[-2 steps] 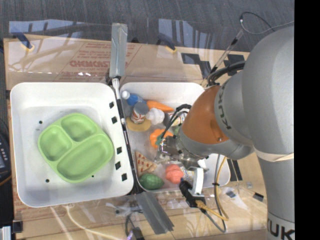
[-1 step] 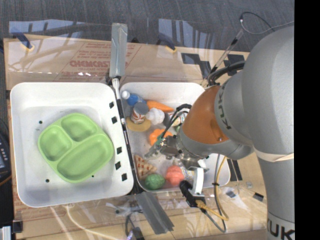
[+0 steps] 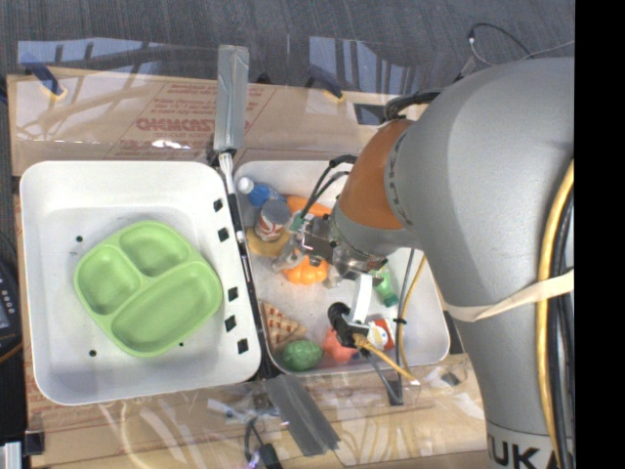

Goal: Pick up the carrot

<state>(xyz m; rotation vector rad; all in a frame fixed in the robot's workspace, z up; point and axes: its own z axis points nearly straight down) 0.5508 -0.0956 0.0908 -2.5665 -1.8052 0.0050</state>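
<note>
The carrot (image 3: pixel 302 206), an orange piece half hidden by the arm, lies in the right bin (image 3: pixel 435 345), just above the gripper (image 3: pixel 314 247), whose state cannot be made out.

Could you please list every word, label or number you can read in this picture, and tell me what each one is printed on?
"UKA", the visible end of a brand name, in white letters on the grey arm, cut off at the bottom edge.
Red print on the cardboard sheet behind the left bin: upside down and too blurred to read.
The bottle in the right bin bears a label too small to read.
</note>
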